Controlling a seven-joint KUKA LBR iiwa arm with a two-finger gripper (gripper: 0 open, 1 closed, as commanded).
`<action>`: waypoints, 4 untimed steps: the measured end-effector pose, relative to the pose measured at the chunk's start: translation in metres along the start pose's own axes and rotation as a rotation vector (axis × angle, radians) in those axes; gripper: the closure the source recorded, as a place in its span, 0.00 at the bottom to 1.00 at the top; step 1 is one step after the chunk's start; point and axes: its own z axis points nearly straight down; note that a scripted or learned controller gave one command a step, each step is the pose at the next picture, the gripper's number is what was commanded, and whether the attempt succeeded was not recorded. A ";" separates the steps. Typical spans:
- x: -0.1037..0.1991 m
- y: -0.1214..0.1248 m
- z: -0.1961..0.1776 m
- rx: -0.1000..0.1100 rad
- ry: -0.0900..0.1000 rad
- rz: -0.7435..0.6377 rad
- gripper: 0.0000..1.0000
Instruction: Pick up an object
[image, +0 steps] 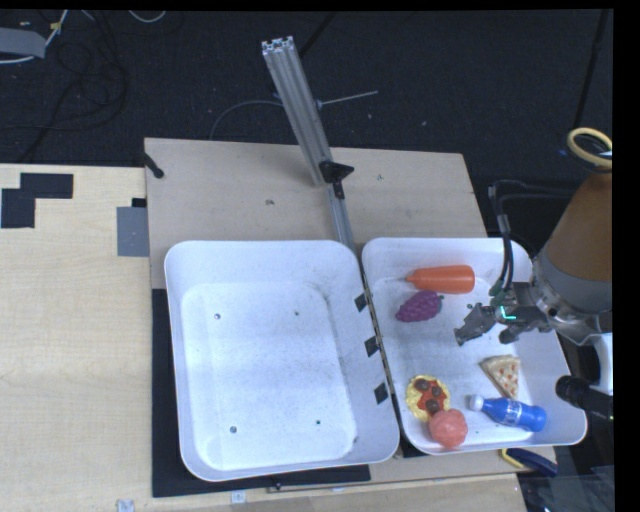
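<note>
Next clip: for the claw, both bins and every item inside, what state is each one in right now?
claw: over the right bin, fingers spread, nothing between them
right bin: holds six items
left bin: no items in it
orange carrot: lying flat
purple grapes: lying flat
pizza slice: lying flat
blue bottle: on its side
red ball: touching the yellow toy

A pale wooden table (300, 195) fills the middle of the view, with a black mat (160, 400) showing along its left and lower edge. To the left lies a lighter wood-grain surface (60, 330) marked with black rectangular patches (35, 195) and a grey one (131, 230). Behind runs dark carpeted floor (450, 70), crossed by loose cables (90, 60) (thin, dark and light). A slanted aluminium rail (300, 110) rises from the table's far side. Light is even and dim.
</note>
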 end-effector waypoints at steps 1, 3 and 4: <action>0.000 0.000 0.000 0.000 0.000 0.000 0.00; -0.002 0.012 0.092 0.004 0.001 0.000 0.00; -0.002 0.012 0.131 0.000 0.000 0.000 0.00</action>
